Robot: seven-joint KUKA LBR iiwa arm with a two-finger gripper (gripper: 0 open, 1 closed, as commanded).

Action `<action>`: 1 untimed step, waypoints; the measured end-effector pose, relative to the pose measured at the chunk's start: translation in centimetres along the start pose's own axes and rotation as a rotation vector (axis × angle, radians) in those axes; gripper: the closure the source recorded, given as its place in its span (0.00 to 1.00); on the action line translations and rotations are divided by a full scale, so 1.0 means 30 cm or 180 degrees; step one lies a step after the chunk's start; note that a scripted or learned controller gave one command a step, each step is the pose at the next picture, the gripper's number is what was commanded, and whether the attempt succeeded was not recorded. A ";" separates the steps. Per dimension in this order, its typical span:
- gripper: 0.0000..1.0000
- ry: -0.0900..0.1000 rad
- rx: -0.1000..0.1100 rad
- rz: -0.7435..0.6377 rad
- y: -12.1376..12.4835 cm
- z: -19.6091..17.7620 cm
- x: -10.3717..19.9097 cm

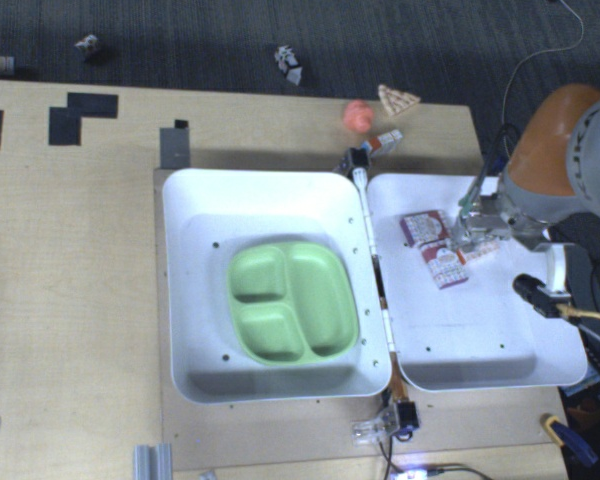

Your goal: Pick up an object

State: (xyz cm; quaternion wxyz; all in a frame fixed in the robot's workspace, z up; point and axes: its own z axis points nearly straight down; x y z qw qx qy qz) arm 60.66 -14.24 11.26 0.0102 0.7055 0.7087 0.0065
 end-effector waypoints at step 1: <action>1.00 0.0018 0.0053 -0.0005 0.216 -0.245 0.109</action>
